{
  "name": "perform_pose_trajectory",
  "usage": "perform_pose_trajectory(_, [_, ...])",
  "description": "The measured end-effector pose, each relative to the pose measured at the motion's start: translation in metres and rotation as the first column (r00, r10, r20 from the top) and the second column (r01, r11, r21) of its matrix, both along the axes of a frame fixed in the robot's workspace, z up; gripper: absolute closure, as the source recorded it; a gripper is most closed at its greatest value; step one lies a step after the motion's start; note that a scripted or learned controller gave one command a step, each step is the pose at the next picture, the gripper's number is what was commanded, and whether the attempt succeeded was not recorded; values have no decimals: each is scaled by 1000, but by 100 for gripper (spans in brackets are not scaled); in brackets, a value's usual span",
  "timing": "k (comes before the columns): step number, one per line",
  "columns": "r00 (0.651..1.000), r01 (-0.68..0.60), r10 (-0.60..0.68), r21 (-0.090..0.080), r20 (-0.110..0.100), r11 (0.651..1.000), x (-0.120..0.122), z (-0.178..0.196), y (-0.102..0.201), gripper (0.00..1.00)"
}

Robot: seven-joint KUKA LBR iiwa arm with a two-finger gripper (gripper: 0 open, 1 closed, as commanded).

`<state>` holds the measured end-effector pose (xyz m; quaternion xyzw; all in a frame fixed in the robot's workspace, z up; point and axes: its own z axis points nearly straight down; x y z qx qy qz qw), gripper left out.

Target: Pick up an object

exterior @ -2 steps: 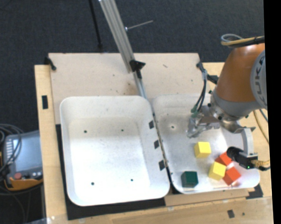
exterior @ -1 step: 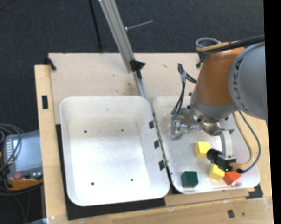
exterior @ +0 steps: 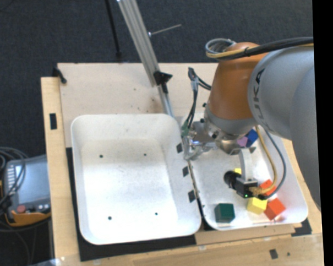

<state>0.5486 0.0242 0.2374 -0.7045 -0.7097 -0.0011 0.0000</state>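
Observation:
My gripper (exterior: 226,148) hangs over the upper part of the right bin (exterior: 293,207), mostly covered by the grey arm and its orange band. A blue block (exterior: 251,136) and a small purple piece (exterior: 243,142) peek out just right of the gripper, close beside it. Along the near side of the right bin lie a dark green block (exterior: 225,212), a yellow block (exterior: 257,205) and an orange-red block (exterior: 275,207). The yellow and orange-red blocks touch each other. I see nothing held.
The left bin (exterior: 84,133) stands beside the right one, the two rims meeting near the middle. A slanted metal rail (exterior: 143,45) rises behind the bins. A grey box with cables (exterior: 25,185) sits off the bench at the left.

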Motion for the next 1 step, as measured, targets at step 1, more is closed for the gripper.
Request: perform_pose_trajectory(1, [1000, 0, 0, -1, -1, 1000, 3, -11, 54, 100])
